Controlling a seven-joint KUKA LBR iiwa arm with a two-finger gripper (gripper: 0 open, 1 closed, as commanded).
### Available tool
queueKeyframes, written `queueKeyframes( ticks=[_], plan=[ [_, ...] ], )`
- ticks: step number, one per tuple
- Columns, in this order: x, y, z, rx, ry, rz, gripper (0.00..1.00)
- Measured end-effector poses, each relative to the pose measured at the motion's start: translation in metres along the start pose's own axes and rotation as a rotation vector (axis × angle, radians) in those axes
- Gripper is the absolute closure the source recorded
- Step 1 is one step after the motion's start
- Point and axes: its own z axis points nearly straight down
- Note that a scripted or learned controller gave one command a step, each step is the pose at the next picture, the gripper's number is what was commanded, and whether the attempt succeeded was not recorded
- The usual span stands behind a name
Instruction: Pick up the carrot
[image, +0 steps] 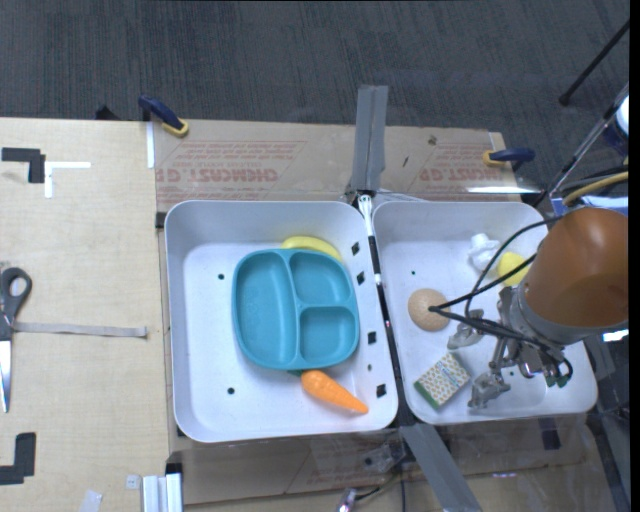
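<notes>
Dark carpet lies beyond a pale wooden bench (80, 300) on which two shallow white bins sit side by side over a sheet of brown cardboard (260, 160).

In the left bin (195, 400), near its front edge, lies the carrot (334, 392): a short orange piece, thick and rounded at its left end and tapering to the right, lying at a slight slant. Its thick end sits just beside the near rim of a blue divided plate (295, 307) with three compartments. Something yellow (312, 244) peeks out from behind the plate's far edge.

The gripper (492, 388) hangs over the right bin (440, 235), well apart from the carrot, below the arm's orange band (590, 265). Its metal fingers point down toward the bin floor; I cannot tell how far they are parted, and nothing shows between them. Just to its left lies a small patterned green-edged sponge (441, 380). Farther back sit a tan ball-like object (428, 308), a yellow item (510, 266) and a crumpled white piece (483, 247).

Scissors (10, 325) lie on the bench at far left.
</notes>
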Motion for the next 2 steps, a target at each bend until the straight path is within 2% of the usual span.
queueKeyframes(
  ticks=[1,2],
  plan=[
    [-0.003,-0.059,0.001,0.000,0.001,0.290,0.00],
    [-0.006,-0.060,-0.010,0.002,-0.006,0.289,1.00]
  ],
)
